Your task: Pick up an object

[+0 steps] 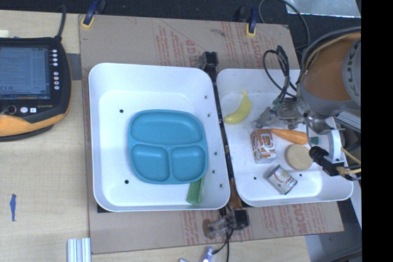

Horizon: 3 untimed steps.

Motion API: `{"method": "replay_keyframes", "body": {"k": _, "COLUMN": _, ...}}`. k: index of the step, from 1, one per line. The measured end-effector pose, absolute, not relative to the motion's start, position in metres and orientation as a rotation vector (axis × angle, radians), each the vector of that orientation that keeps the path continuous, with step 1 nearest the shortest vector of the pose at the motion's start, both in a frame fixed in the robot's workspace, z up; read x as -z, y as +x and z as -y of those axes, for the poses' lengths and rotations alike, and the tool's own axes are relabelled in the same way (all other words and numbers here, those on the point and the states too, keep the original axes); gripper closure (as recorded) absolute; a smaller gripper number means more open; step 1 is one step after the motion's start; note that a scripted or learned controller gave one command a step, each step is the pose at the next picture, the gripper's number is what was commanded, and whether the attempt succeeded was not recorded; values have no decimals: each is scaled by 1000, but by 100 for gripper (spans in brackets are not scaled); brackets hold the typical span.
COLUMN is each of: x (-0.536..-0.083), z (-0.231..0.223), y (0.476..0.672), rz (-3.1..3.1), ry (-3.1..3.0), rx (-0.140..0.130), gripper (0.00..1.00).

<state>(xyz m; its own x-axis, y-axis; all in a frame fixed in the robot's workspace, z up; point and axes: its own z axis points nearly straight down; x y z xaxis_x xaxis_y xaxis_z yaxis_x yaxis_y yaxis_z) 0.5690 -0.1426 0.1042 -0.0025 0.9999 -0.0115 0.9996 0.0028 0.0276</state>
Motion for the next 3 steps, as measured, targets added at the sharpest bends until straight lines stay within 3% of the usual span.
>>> {"method": "replay_keyframes", "body": {"k": 1, "x": -161, "z": 102, "y": 639, "rz": -2227, "ry": 2216, "rx": -2, "gripper": 0}}
{"method": "replay_keyframes", "body": {"k": 2, "x": -91, "z": 93, "y": 656, "rz": -2232, "ry": 2218, "rx": 7, "gripper": 0}}
{"method": "replay_keyframes", "body": {"k": 3, "x": -102, "z": 94, "y": 656, "rz": -2236, "ry": 2214, "rx": 8, "gripper": 100}}
